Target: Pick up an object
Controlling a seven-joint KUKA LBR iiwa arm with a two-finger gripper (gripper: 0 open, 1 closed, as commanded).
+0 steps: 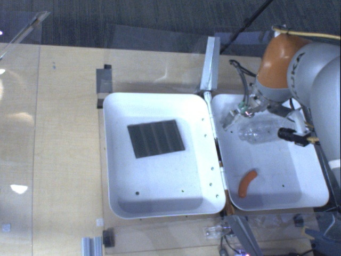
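A dark ribbed rectangular mat (156, 138) is seen in the left bin (114, 159); a curved orange sausage shape (246, 183) and a clear crinkled object (254, 133) lie in the right bin (309, 193). Whether the gripper (246, 110) is spread cannot be told.

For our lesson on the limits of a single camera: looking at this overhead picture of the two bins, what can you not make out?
- Tool: small and blurred in the camera view, above the right bin; its grip state is unreadable.
- Clear object beneath it: transparent against white, its outline and identity unclear.
- Arm: cut off by the right edge.
- Orange object: too small to identify.
- Dark ribbed panel in the left bin: material unclear.
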